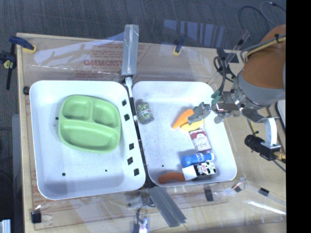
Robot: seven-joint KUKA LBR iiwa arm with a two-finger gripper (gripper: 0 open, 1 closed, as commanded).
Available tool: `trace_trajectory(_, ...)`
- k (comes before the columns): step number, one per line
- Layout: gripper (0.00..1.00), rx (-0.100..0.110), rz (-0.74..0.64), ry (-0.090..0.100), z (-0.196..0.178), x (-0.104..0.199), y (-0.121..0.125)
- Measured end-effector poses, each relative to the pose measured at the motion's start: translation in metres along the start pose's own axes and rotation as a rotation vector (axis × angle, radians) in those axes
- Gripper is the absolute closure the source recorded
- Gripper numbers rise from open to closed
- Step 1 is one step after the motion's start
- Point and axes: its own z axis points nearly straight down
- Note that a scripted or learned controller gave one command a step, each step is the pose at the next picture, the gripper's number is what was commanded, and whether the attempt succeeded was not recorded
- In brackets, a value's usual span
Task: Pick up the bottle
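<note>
- Wooden bench (58, 50) under clear plastic sheeting, dark carpet beyond it, and two shallow white bins sitting side by side on top.
- Nearest the camera, in the right bin (167, 89), a reddish-brown sausage-shaped thing (170, 177) lies against the front wall.
- Just beside it to the right is a small black-and-white carton (205, 169), pretty much touching the blue bottle.
- That blue bottle (196, 158) with a white cap lies on its side right behind the carton, cap pointing toward the arm's side of the bin.
- Next one back is a dark red packet with a white label (199, 141), lying flat, close to the bottle.
- Left bin (41, 176) holds a green divided plate (90, 124), three compartments, roughly in the middle.
- Back in the right bin, an orange carrot-looking toy (182, 119) lies slanted, and the gripper (200, 111) hovers right at its upper end, above the red packet and well apart from the bottle.
- Honestly can't tell how wide the claw is or whether it has hold of anything; it's all grey blur there.
- A small speckled green jar (144, 111) lies near the divider (132, 125) between the bins.
- Farthest back, the grey arm with its orange band (265, 62) comes in from the right, cables trailing around it.
</note>
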Motion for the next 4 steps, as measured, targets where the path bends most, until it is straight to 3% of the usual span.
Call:
trace_trajectory(1, 0.0, -0.001, -0.29, 0.001, 0.13, -0.019, -0.033)
trace_trajectory(2, 0.0, -0.003, -0.256, 0.0, 0.2, -0.028, -0.032)
trace_trajectory(3, 1.0, -0.004, -0.261, 0.0, 0.192, -0.029, -0.031)
trace_trajectory(4, 1.0, -0.002, 0.006, 0.0, 0.063, 0.034, -0.031)
